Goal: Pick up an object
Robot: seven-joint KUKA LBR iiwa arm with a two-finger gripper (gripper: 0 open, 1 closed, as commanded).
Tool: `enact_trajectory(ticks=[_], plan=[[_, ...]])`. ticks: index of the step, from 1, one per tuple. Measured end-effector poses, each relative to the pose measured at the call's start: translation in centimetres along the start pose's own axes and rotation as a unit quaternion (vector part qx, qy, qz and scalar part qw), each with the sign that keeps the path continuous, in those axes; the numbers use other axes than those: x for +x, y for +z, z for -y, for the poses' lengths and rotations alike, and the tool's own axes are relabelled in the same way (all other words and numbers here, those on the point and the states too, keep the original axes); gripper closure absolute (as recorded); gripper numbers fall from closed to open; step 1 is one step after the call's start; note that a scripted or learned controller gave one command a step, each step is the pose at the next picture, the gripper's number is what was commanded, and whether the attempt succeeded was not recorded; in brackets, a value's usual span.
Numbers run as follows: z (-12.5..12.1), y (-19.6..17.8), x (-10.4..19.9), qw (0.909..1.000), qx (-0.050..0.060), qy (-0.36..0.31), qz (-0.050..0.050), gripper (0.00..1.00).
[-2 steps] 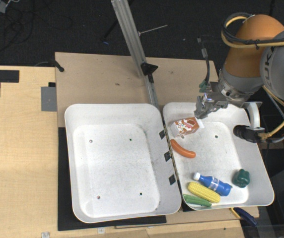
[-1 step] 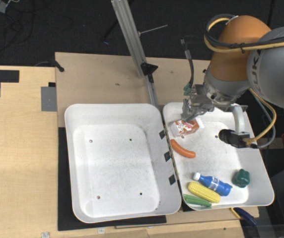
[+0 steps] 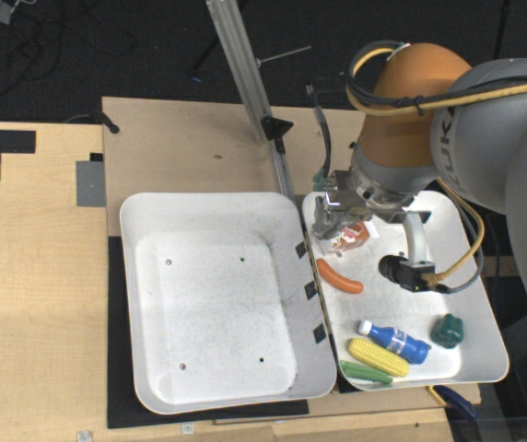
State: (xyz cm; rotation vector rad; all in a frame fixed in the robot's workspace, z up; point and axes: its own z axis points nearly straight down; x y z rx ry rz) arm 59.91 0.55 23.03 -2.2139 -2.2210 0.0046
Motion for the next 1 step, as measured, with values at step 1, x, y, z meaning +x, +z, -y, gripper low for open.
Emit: enact_trajectory(ticks=[1], plan=[[0.85, -0.36, 4.99, 1.0000, 0.000, -0.001, 0.000, 1.00]])
